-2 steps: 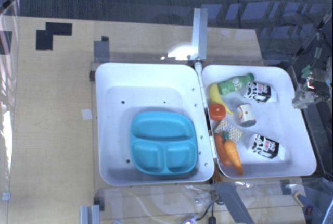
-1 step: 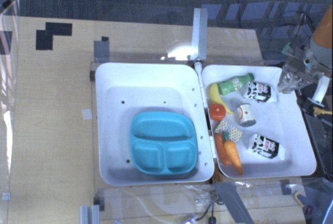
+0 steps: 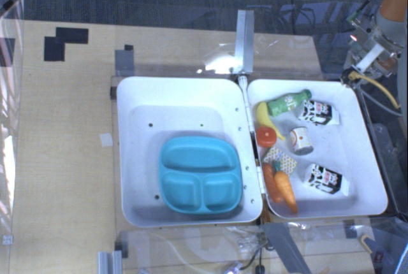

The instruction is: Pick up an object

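Observation:
The right bin (image 3: 363, 158) holds a green bottle (image 3: 288, 102), a yellow banana (image 3: 262, 116), a red-capped item (image 3: 266, 136), a small can (image 3: 300, 140), two black-and-white cartons (image 3: 317, 113) (image 3: 326, 179), a dotted packet (image 3: 281, 162) and two orange carrots (image 3: 281, 185). My gripper (image 3: 368, 56) hangs at the upper right, above and just outside the bin's back right corner, apart from all the objects. Nothing shows between its fingers.
The left bin (image 3: 137, 139) holds a blue divided tray (image 3: 201, 174) in its front half. A metal post (image 3: 245, 43) stands behind the wall between the bins. Black tape marks (image 3: 64, 42) lie on the bench at the far left.

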Available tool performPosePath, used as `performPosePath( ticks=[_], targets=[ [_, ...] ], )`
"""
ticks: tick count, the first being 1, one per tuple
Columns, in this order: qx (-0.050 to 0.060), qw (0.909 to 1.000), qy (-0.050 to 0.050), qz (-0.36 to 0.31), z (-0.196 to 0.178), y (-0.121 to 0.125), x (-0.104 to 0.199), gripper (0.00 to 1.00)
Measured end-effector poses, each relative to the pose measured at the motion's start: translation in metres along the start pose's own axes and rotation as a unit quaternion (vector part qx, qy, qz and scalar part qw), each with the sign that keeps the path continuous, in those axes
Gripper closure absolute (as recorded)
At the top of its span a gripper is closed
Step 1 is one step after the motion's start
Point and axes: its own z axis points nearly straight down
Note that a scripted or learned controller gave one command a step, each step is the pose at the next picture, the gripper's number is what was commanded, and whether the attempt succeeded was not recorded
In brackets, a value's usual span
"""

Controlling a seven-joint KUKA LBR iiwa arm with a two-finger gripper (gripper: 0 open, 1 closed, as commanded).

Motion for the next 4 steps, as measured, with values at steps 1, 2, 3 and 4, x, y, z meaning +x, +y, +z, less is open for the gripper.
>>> performPosePath(
  ticks=[1,2,3,4],
  targets=[
    [0.001,0.9918,0.000,0.128,0.030,0.007,-0.014,1.00],
    [0.000,0.9965,0.000,0.083,-0.032,0.011,-0.023,1.00],
    [0.001,0.9808,-0.001,0.195,0.039,0.005,-0.029,1.00],
    [0.001,0.9726,-0.001,0.233,0.031,0.009,-0.025,1.00]
  ],
)
